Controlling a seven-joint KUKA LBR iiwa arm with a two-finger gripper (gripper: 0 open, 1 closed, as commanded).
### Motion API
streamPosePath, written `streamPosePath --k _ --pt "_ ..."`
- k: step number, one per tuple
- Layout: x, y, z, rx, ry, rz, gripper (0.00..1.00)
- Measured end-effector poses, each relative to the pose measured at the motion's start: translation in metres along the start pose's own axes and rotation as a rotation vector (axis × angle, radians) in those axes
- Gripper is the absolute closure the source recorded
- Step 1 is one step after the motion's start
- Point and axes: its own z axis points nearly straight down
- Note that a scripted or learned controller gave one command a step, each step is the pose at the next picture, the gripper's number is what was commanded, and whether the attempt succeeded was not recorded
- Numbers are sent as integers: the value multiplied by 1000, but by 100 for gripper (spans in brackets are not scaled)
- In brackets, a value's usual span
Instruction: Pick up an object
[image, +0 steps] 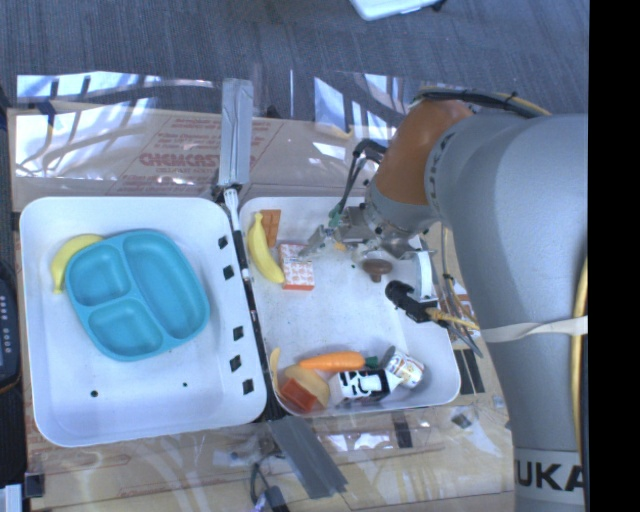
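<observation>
Grey and orange, the arm (500, 200) comes in from the right and covers much of the right bin (300, 330); the left bin (60, 400) lies just beside it. In the left bin a blue divided plate (135, 292) rests tilted, and a yellow banana-shaped toy (68, 255) lies partly under its upper left edge. The gripper (345, 235) hangs over the upper part of the right bin, but the wrist hides it and I cannot tell how it stands; nothing is clearly seen in its grasp. Near the left wall of the right bin lies a banana (263, 250), and just beside it a small orange-and-white packet (296, 268). Along the lower edge lie a carrot (332, 362), a black-and-white toy (362, 384), perhaps a cow, a small can (406, 371) and a peach-like fruit (305, 387).
</observation>
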Motion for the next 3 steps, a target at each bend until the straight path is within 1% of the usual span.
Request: streamPosePath --k 1,2,3 --pt "-45 20 -13 12 0 -7 0" --pt "-43 21 -21 15 0 -14 100" --pt "-43 21 -20 16 1 -15 0"
